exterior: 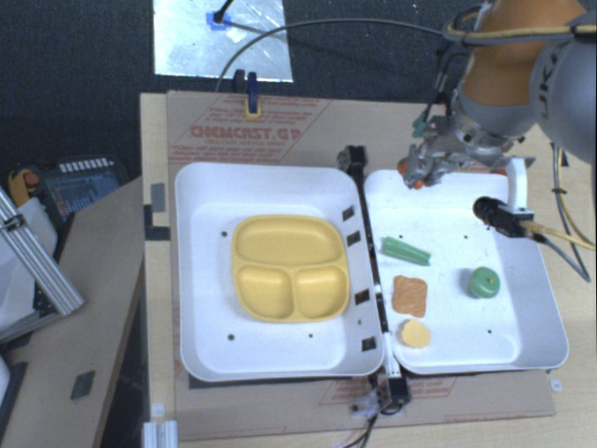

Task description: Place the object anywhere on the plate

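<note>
the yellow plate (285, 267) sits in the left bin (201, 250), three compartments, nothing on it yet. all the small pieces are over in the right bin (532, 292): a green stick (406, 250) lying near the divider, a brown flat piece (409, 294) just below it, a pale yellow round piece (415, 334) below that, and a green round thing (483, 283) off toward the right side. which of them is meant as the object i can't say; none of them is on the plate.

the arm (522, 45) hangs over the far edge of the right bin, and its claw (422, 171) is up there near the back rim, well apart from every piece. from where i stand i cannot tell how the claw is set, it's too small and cluttered.

they all look like little toy foods, light and stiff, probably smooth plastic that could slip. the green stick seems the easiest to take, pinched across its narrow middle. the flat brown piece lies low against the floor and would be awkward to get under. the round green one might roll or squirt out if caught off centre.
</note>
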`<state>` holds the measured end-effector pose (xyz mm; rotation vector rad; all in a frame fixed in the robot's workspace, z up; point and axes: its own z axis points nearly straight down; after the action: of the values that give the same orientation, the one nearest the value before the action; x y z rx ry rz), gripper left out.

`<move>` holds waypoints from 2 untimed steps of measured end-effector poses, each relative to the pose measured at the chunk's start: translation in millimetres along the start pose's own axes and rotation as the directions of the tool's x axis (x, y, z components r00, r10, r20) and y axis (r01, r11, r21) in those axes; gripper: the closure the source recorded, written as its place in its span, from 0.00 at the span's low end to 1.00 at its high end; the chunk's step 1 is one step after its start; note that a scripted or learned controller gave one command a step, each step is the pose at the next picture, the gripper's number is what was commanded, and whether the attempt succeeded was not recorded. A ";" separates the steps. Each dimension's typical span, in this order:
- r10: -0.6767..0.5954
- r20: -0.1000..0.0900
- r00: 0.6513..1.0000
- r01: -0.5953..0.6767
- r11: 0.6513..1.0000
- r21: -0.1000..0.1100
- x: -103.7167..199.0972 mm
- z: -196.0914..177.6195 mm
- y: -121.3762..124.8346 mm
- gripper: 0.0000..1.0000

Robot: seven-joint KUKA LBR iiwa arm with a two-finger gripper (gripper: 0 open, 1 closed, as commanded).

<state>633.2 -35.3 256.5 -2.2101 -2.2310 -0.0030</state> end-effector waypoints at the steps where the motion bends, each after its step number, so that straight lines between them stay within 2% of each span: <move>1: 0.000 0.000 1.000 0.000 1.000 0.000 44.0 1.9 -6.3 1.00; 2: 0.000 0.000 1.000 0.000 1.000 0.001 94.1 19.9 -12.2 1.00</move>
<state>620.1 58.7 236.8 -2.2092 -2.2306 -0.0019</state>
